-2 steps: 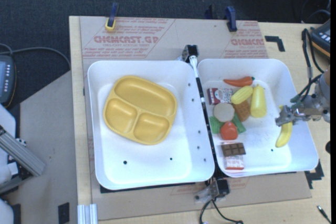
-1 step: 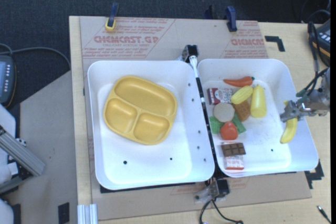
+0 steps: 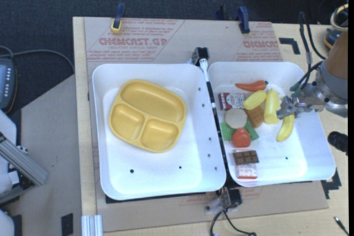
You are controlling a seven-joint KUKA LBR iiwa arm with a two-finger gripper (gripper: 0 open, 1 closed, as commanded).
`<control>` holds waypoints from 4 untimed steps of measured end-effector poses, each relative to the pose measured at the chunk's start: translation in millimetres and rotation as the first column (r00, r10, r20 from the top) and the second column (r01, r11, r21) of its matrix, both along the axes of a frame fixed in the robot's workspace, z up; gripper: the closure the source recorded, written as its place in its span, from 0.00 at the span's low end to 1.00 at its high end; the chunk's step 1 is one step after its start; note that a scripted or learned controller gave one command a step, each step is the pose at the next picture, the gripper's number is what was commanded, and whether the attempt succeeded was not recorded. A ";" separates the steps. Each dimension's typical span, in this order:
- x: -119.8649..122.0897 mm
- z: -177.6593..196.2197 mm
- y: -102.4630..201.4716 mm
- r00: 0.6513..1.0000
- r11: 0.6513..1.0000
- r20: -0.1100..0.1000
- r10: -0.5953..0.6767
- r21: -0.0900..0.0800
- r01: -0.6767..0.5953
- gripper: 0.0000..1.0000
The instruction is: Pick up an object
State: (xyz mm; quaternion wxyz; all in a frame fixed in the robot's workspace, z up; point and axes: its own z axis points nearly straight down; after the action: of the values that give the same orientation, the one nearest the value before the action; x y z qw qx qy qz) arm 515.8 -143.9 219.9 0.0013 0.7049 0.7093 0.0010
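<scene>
The right bin (image 3: 310, 157) holds a heap of toy food: a red chilli (image 3: 251, 86), a yellow lemon-like piece (image 3: 254, 100), a yellow corn-like piece (image 3: 271, 105), a banana (image 3: 285, 128), a grey-white disc (image 3: 236, 118), a red tomato (image 3: 241, 138), green pieces (image 3: 227, 131), a red-and-white packet (image 3: 229, 100) and a chocolate bar packet (image 3: 245, 160). My gripper (image 3: 289, 108) hangs low over the bin's right half, right at the banana's upper end and beside the corn-like piece. Nothing shows as lifted off the bin floor.
A yellow divided plate (image 3: 147, 115) lies in the left bin (image 3: 110, 174). A black-and-white divider (image 3: 210, 108) runs between the bins. Blue and yellow clamps (image 3: 117, 19) hold the board's far edge. Cables hang at the right beside the arm (image 3: 337, 72).
</scene>
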 end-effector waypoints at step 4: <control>62.3 2.3 125.6 1.000 1.000 -0.007 -0.008 0.000 0.008 1.00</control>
State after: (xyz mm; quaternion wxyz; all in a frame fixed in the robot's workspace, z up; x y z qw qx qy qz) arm 578.1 -18.4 222.2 -0.0012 0.7076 0.7066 -0.0013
